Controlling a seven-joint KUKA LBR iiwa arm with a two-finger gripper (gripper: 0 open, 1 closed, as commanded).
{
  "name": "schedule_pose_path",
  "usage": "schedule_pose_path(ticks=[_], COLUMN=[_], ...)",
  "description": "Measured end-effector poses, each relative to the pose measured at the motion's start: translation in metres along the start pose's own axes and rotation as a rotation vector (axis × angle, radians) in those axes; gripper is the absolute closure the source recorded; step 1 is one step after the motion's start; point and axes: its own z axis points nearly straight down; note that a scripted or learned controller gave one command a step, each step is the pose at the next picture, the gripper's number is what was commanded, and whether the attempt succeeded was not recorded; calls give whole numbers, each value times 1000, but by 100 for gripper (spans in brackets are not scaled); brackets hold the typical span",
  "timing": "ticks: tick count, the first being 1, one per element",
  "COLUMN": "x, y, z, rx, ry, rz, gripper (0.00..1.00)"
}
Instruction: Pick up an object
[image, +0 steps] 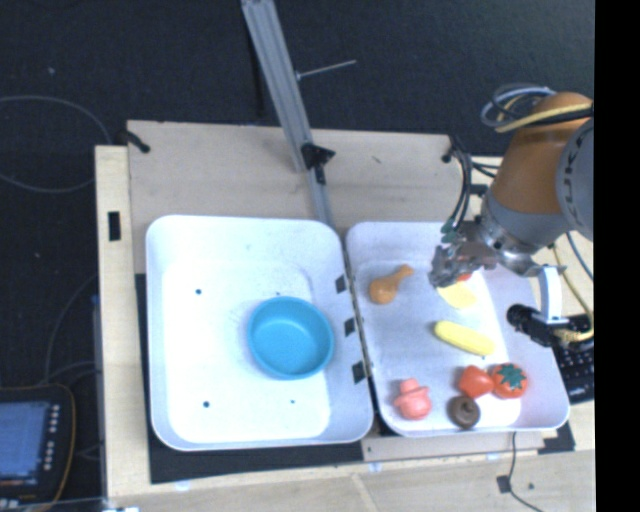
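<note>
Pale bench (220, 170) with 2 white bins, blue bowl (290, 337) in left bin (180, 270), gripper (455, 268) low over pale yellow piece (460, 295) in right bin (420, 245), finger state unclear.

Two white bins (180, 300). Blue bowl (290, 336); orange-tan drumstick (388, 285); yellow banana (463, 338); red tomato (495, 381) with green top; pink toy (411, 399); brown ring (463, 411).

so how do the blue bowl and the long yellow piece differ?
The blue bowl is round, hollow and large; the long yellow piece is slim, solid-looking and much smaller. The bowl sits in the left bin, the yellow piece in the right bin among other items. Neither is touched by the pincer.
</note>
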Motion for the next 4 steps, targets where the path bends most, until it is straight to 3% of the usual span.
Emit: schedule_pose_path(ticks=[1, 2, 4], x=[-9, -9, 95], y=[-1, 0, 0], z=[-51, -71, -51], rx=[-1, 2, 9], ry=[0, 0, 0], rz=[3, -4, -9], gripper=[100, 100, 100])
